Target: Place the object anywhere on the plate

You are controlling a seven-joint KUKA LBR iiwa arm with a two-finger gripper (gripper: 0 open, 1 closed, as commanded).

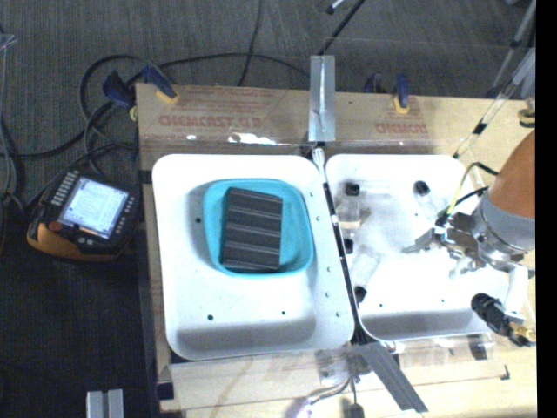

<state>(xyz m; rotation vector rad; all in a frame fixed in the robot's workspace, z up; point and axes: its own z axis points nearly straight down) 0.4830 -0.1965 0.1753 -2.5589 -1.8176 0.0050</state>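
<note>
A dark grey ribbed block (252,227) lies flat on the cyan plate (210,225) in the left bin (174,303). It sits near the plate's middle, with nothing touching it. My gripper (446,244) hangs over the right side of the right bin (409,316), far from the plate and block. The grey wrist and the orange band (529,174) come in from the right edge. I see nothing between the metal fingers.
Small dark pieces (352,187) (421,187) and a clear item (348,212) lie near the right bin's back left. The raised divider (335,242) separates the two bins. A handheld screen (87,207) and cables lie on the floor to the left.
</note>
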